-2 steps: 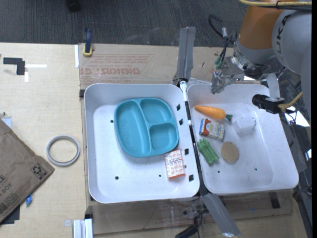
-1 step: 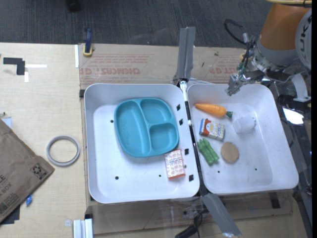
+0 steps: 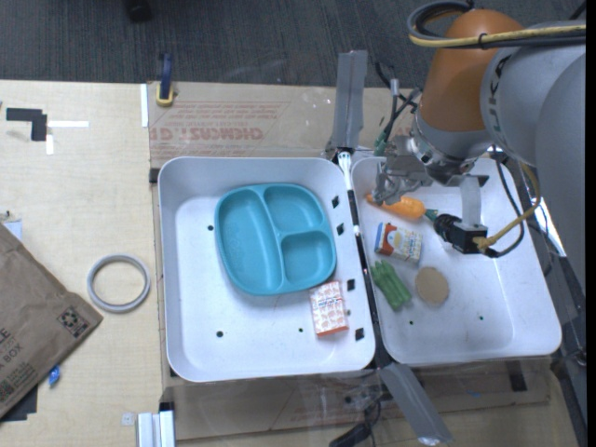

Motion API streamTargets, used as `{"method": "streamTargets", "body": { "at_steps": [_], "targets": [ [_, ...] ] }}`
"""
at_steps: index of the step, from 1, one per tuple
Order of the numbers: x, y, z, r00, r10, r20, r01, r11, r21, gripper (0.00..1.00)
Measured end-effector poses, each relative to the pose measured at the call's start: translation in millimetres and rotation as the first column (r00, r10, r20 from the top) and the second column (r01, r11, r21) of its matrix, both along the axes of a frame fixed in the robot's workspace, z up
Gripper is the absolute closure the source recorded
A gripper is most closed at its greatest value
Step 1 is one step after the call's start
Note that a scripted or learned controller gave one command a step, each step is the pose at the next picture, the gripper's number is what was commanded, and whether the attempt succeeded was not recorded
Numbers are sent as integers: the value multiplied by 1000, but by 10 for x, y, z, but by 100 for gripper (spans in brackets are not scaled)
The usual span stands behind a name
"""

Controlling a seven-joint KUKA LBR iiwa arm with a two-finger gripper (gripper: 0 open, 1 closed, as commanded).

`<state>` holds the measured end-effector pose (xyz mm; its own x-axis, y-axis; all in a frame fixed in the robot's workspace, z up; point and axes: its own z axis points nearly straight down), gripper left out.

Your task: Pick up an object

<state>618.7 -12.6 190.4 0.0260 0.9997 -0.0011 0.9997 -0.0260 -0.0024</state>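
Premises present as a robotics laboratory or test cell. Evidence: an industrial arm (image 3: 521, 82) with exposed cabling over a plywood bench (image 3: 74, 203); two shallow white bins (image 3: 172, 277) clamped side by side; black and white tape markers (image 3: 33, 124) on the bench surface; a tape roll (image 3: 118, 281); a cardboard box (image 3: 33, 333); grey office-type carpet (image 3: 233, 17) beyond.

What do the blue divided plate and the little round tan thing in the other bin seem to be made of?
The blue divided plate looks like molded plastic: one even turquoise color, smooth rounded rims, a soft sheen. The round tan disc has a dull, matte, slightly mottled face, so it could be cork, wood or a toy cookie; the view is too coarse to settle it.
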Motion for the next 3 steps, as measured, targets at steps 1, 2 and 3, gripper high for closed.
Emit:
{"method": "streamTargets", "body": {
  "at_steps": [1, 2, 3],
  "targets": [
    [403, -567, 358, 1000, 13, 2, -13, 1000, -1, 100],
    [402, -562, 356, 1000, 14, 2, -14, 1000, -1, 0],
    [186, -285, 621, 980, 198, 0, -198, 980, 0, 0]
  ]
}}
